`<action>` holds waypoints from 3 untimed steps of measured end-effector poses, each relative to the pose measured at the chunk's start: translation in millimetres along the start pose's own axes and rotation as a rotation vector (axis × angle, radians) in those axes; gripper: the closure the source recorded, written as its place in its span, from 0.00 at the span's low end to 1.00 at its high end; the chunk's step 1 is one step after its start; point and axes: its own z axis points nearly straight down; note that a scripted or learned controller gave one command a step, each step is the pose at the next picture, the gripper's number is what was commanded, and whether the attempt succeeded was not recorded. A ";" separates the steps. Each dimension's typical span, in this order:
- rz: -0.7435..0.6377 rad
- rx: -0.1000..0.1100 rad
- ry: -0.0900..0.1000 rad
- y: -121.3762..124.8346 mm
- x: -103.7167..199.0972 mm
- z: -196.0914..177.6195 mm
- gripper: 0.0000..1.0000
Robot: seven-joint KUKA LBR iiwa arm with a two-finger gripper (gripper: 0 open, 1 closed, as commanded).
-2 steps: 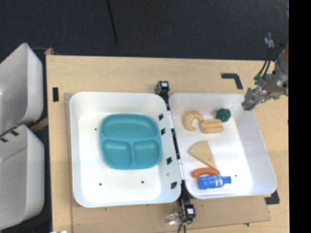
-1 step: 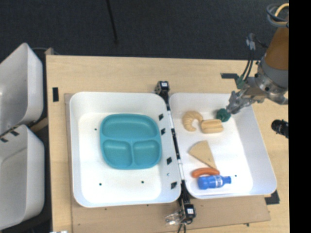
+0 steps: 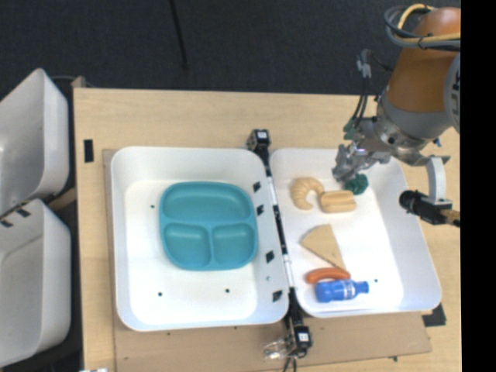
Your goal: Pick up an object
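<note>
Looking down on the bench [image 3: 93, 122], I am seeing two shallow white bins sitting side by side. The left bin [image 3: 128, 208] is holding a teal divided plate [image 3: 208, 225], lying flat near its middle. The right bin [image 3: 403, 270] is carrying the loose things I could pick from. A croissant [image 3: 307, 191] is lying near the divider toward the far end, and a tan bread roll [image 3: 337, 201] is sitting just beside it on its right. Below those, a tan wedge [image 3: 325, 244] shaped like a slice is lying flat near the centre of the bin. Closer to the near edge, an orange carrot-like piece [image 3: 327, 275] is resting just above a blue bottle [image 3: 338, 290], which is lying on its side; the two are touching or nearly so. The arm [image 3: 418, 76] is reaching in from the right, and its end effector [image 3: 353, 173] is hanging over the far part of the right bin, just above the bread roll. A small dark green thing [image 3: 358, 183] is showing right at the tip of the end effector, but I cannot tell whether it is being pinched or merely lying under it, and I cannot tell how the end effector is set.
</note>
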 end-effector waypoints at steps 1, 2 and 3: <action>-0.001 0.000 0.001 -7.9 54.4 -4.4 1.00; 0.001 0.000 0.000 -18.9 108.0 10.8 1.00; -0.002 0.001 0.002 -27.4 155.9 8.3 1.00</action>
